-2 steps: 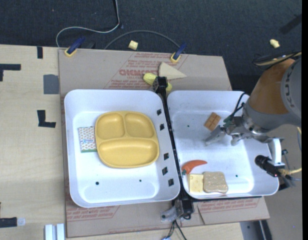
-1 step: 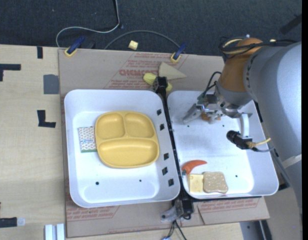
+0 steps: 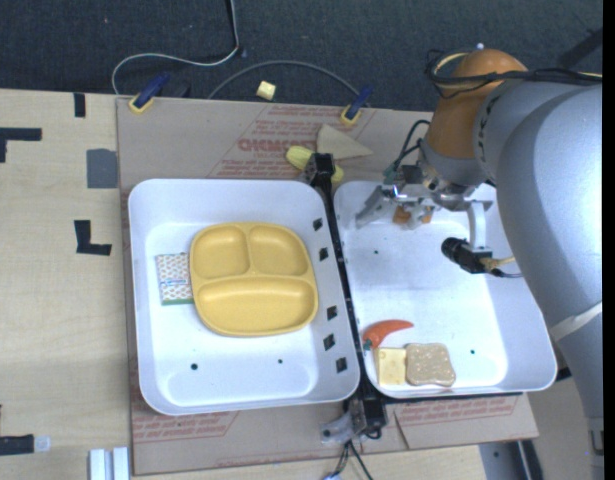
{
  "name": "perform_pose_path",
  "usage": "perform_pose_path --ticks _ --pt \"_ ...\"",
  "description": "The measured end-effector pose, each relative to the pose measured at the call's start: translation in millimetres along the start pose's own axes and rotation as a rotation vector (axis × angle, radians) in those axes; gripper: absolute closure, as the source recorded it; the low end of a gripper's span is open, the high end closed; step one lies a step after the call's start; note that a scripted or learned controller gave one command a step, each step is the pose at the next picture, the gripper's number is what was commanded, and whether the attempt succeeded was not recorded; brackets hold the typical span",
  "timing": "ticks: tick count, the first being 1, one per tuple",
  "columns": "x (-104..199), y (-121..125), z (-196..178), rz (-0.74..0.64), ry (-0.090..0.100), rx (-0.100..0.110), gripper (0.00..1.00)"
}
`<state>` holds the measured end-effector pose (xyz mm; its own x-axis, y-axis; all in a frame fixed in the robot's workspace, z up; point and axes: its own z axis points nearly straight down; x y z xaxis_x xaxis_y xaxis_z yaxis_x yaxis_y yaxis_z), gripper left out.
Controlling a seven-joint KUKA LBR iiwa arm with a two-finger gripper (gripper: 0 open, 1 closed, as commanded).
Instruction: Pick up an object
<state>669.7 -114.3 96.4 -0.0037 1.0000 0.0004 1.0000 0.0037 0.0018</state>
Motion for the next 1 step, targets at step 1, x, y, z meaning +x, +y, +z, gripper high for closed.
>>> perform_pose_path --ticks 1 --pt "-1.4 -1.5 -9.3 0.001 -0.002 0.003 1.00"
